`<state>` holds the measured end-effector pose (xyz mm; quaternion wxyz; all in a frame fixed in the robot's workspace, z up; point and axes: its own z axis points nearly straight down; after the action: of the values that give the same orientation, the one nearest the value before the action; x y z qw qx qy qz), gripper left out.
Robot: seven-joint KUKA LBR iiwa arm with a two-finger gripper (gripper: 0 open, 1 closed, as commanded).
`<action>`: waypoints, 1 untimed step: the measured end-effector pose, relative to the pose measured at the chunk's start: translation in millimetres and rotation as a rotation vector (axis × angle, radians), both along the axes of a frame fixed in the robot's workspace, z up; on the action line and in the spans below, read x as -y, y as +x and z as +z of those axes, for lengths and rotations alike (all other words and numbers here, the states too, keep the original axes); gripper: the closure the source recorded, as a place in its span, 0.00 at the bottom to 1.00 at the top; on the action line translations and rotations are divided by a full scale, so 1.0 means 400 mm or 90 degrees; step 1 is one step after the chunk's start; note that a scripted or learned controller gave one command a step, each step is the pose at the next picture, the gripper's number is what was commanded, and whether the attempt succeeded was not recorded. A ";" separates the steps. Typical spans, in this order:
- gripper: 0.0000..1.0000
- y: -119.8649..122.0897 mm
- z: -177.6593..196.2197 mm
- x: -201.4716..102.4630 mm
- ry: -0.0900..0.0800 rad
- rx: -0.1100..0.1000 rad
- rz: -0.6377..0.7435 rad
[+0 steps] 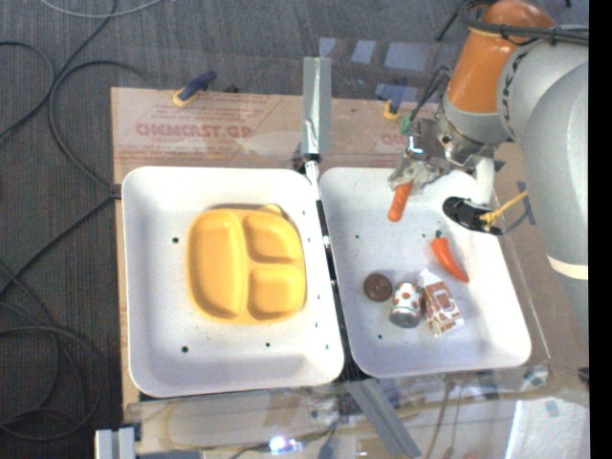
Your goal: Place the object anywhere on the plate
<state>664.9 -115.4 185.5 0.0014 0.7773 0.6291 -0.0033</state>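
**Carrot in the claw, plate waiting across the divide**

Nearest the camera, along the front of the right bin [497, 352], a small cluster is lying: a brown disc [379, 286], a little printed can [406, 305] and a red-and-white carton [442, 310] just beside it, with an orange-red pepper [449, 258] a little farther back. None of these is sitting under the path to the left.

In the left bin [153, 352] the yellow plate [249, 262] is lying flat, its compartments open and bare, with white floor showing all round it.

Farther back, over the rear of the right bin, the claw [407, 178] is hanging with its fingers closed narrowly on the top of a small orange carrot [398, 204], which is dangling tip-down and appears to be clear of the bin floor.

To do the step well, I judge the arm should be carrying the carrot high enough that its hanging tip is clearing the two raised rims where the bins are meeting, then lowering over the plate's big left compartment before letting go. Since the grip is only on one end, a slow sideways move should be keeping it from swinging or slipping. The upright metal post [315, 103] at the back between the bins is the one obstacle; a track angled towards the camera is looking open.
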 end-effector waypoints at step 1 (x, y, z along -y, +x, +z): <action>1.00 0.007 -0.007 -0.309 0.004 0.000 -0.011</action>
<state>667.7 8.2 182.6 -0.0012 0.7827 0.6224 -0.0010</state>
